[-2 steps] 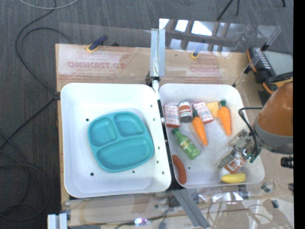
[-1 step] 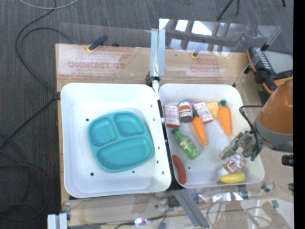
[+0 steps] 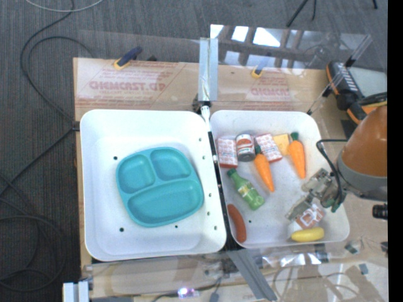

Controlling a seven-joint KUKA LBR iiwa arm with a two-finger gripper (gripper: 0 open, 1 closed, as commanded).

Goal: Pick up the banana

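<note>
The yellow banana (image 3: pixel 307 234) lies in the near right corner of the right bin (image 3: pixel 280 117), against the front wall. My gripper (image 3: pixel 308 195) hovers just above and behind it, over the bin's right side, reaching in from the right. Its two metal fingers (image 3: pixel 317 182) stand apart, open, with nothing between them. A small red and white carton (image 3: pixel 310 217) sits between the gripper and the banana, touching the banana's upper side.
The right bin also holds two carrots (image 3: pixel 297 156), a green bottle (image 3: pixel 246 190), a sausage (image 3: pixel 237 222), a can (image 3: pixel 245 146) and small cartons (image 3: pixel 227 152). The left bin (image 3: pixel 101 187) holds a teal divided plate (image 3: pixel 160 185). A metal divider (image 3: pixel 215 168) runs between the bins.
</note>
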